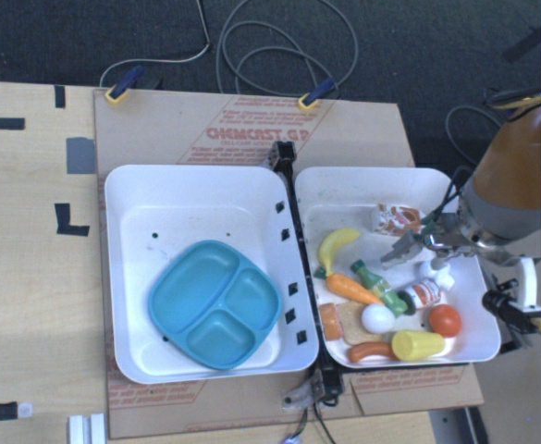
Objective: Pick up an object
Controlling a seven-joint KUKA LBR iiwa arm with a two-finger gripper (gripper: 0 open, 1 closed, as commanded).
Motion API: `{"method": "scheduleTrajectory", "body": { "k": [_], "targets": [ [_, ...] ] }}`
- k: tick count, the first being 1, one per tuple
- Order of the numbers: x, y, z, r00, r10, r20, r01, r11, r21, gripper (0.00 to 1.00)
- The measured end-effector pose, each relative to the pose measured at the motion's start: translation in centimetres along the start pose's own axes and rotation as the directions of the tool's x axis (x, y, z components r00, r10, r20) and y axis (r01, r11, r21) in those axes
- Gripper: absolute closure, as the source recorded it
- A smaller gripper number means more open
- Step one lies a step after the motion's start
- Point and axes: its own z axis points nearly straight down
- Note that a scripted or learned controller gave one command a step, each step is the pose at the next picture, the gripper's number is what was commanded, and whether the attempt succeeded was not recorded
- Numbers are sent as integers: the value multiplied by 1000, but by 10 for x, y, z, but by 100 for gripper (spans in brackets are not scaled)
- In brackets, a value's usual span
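Toy foods (381,303) heaped in right bin (362,181); banana (335,246) uppermost.

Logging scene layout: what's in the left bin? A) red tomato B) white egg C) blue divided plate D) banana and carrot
C: the blue divided plate lies in the left bin; the banana, carrot, egg and tomato sit in the right bin.

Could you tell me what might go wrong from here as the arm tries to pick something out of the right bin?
The gripper hangs over toys packed close: banana, carrot, green bottle, white egg. It may nudge a neighbour or catch two at once.

Round items like the egg and tomato may slip out.

Items lying near the right bin wall leave little room.
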Motion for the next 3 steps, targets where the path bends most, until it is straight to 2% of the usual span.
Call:
{"method": "scheduleTrajectory", "body": {
  "k": [1,2,3],
  "targets": [
    [26,1,86,1000,2,7,-2,1000,-23,0],
    [51,63,103,1000,1,15,-1,1000,-20,0],
    [53,16,101,1000,13,21,-12,1000,-26,0]
  ]
}}
